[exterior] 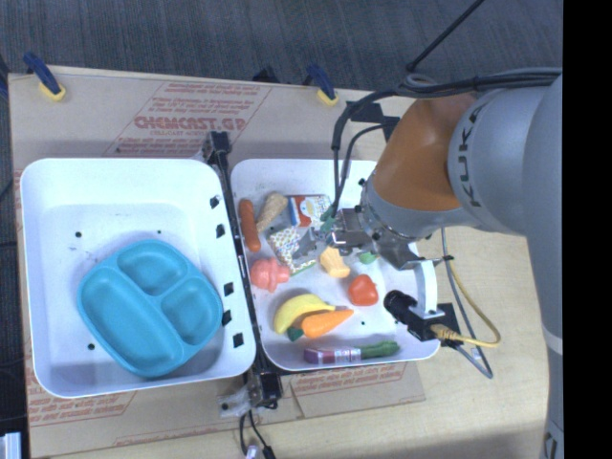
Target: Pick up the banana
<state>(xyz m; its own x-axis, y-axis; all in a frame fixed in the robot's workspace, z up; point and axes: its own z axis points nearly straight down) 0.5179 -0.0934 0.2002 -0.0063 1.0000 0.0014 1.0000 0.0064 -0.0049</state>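
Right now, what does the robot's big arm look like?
The round, thick grey metal arm has a wide orange band above the wrist and dark letters along its side. Thin black cables loop beside it. A small black-and-silver hand sits at its end.

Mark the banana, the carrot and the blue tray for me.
banana (295, 310), camera view, middle of its yellow body
carrot (325, 322), camera view, orange shaft
blue tray (107, 328), camera view, outer rim
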